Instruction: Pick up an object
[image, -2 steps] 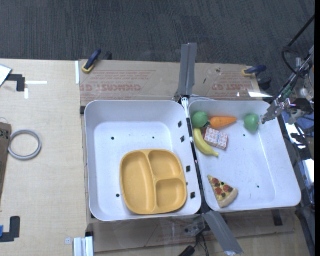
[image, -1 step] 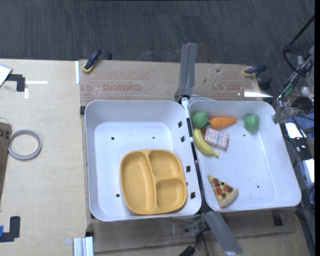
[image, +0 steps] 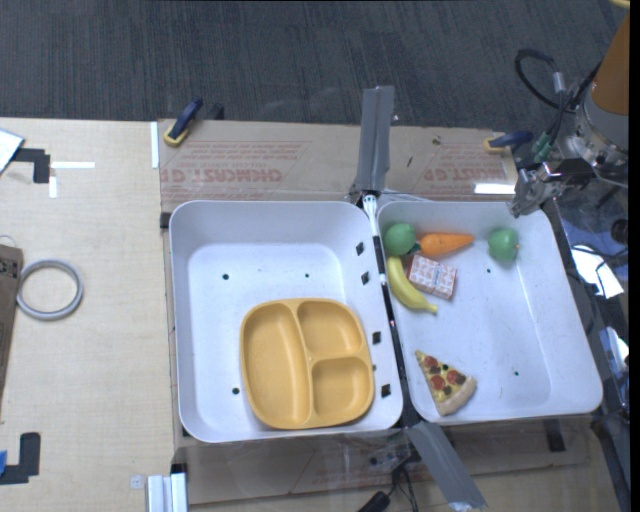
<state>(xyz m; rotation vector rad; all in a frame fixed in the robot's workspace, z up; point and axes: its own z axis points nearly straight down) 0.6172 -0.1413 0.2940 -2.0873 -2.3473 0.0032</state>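
The right bin holds six small toy foods. A green ball sits alone near the far right corner. Along the far wall lie a second green ball and a carrot, just beside each other. A banana and a red-and-white box lie touching below them. A pizza slice rests near the front left corner. The left bin holds a yellow divided plate.

The gripper hangs above the far right rim of the right bin, close to the lone green ball. The state of the jaws cannot be told from this angle.

Judgement on handling: all pieces look like light, rigid plastic, not fragile. The lone green ball is the nearest candidate and stands free of its neighbours, but it is round and smooth and may roll or slip; grip it across its middle. The carrot offers a firmer hold across its thick end. The pizza slice lies flat and low, which makes it hard to get under.

Hidden or unclear: the arm is cut off at the upper right edge, cables clutter the wrist, and the print on the box is too small to read.
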